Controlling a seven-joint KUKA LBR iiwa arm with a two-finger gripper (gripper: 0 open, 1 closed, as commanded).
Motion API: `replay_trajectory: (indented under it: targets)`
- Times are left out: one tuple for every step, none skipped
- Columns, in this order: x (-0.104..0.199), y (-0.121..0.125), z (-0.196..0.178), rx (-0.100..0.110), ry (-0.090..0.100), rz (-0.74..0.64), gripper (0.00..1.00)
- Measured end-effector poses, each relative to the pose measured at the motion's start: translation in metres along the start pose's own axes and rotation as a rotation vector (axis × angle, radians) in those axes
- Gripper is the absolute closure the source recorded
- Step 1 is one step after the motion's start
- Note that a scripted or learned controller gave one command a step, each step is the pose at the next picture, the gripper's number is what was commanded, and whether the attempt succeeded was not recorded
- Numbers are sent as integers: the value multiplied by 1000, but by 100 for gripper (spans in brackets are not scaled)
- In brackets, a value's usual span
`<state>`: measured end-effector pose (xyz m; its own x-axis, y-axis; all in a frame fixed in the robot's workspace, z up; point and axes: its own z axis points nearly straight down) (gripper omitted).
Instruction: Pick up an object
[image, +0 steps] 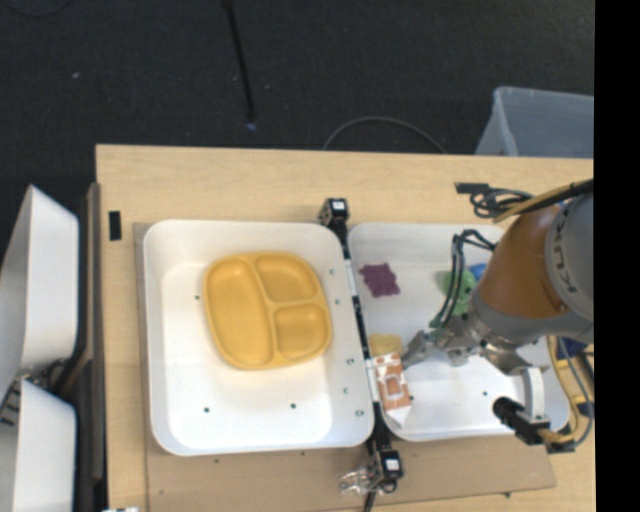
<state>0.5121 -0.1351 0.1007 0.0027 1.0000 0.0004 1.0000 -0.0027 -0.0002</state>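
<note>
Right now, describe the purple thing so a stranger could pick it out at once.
Start at the right-hand white bin, the one the grey and orange arm hangs over. Near its upper left lies the small purple object, flat on the floor. It is the only purple item; the green object sits further right.

Even, fairly bright light from overhead washes the two white bins (180, 420) almost flat, with little glare. The yellow tray (268, 308) throws a faint shadow. The floor beyond the bench (200, 180) sits dark. Everything looks soft and grainy, small details smeared.
</note>
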Motion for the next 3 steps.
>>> replay_trajectory:
  targets:
    - [-1,1,-11,-3,0,6,100]
    - [-1,12,-68,-7,-2,-6,100]
    - [-3,14,-117,-7,-2,-6,100]
